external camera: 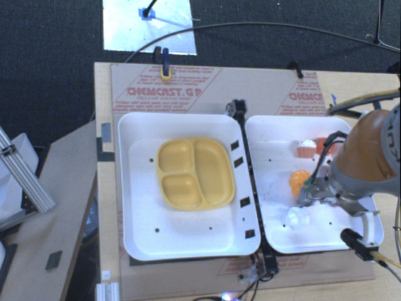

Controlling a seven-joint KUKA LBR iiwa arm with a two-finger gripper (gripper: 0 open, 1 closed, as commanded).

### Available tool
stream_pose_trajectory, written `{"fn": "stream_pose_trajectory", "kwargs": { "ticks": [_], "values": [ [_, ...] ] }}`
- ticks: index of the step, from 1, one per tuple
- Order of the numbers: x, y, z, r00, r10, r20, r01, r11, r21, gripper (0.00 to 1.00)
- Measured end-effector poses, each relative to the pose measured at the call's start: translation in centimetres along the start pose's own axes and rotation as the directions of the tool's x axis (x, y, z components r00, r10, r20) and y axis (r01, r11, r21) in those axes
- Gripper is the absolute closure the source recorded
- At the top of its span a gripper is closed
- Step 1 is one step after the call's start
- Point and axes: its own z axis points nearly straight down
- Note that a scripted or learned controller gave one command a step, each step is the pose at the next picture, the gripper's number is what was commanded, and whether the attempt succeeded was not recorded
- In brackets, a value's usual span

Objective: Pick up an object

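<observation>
low in the right of the frame, the arm (366, 152) bends over the right bin (276, 231), its jaws (308, 196) down near the bin floor; whether they are spread or pinching i cannot tell. nothing looks lifted yet, so the pick seems undone. an orange piece (298, 180) sits just above-left of the jaws, a white piece (297, 217) just below them.

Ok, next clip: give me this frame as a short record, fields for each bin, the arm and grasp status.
left bin: one yellow divided tray, three compartments
right bin: orange ball, small white object, white and orange-red pieces near the far wall
arm: reaching in from the right, low over the right bin
gripper: between the ball and the white object
grasp: cannot tell
</observation>
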Motion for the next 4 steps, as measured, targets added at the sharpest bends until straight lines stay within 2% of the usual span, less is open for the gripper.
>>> {"fn": "stream_pose_trajectory", "kwargs": {
  "ticks": [1,3,4],
  "values": [
    [-0.7,0.9,-5.0,1.000,-0.003,0.002,0.003,1.000,-0.003,1.00],
    [-0.9,0.4,-13.4,1.000,-0.004,0.002,0.004,1.000,-0.004,1.00],
    [5.0,1.8,-14.0,1.000,-0.009,-0.001,0.009,1.000,0.000,1.00]
  ]
}}
